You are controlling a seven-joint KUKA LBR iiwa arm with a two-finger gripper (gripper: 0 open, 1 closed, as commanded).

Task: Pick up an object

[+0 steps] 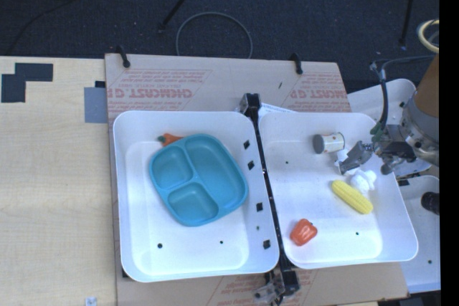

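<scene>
Two white bins on the surface [50, 190]. Right bin [401, 251], near to far: red pepper [303, 232] by the front; yellow corn cob [352, 196]; a small white item [363, 179] touching it; a short cylinder [328, 143] farther back. Tool [373, 155] sits low at that bin's right side, just above the corn and white item (candidate picks); spread or pressed together, cannot tell. Left bin [136, 254]: blue divided plate [198, 179], with an orange scrap [171, 139] mostly hidden behind it. Risk: crowded corn and white item may cause a glancing, empty close. Arm cut off at right.
</scene>
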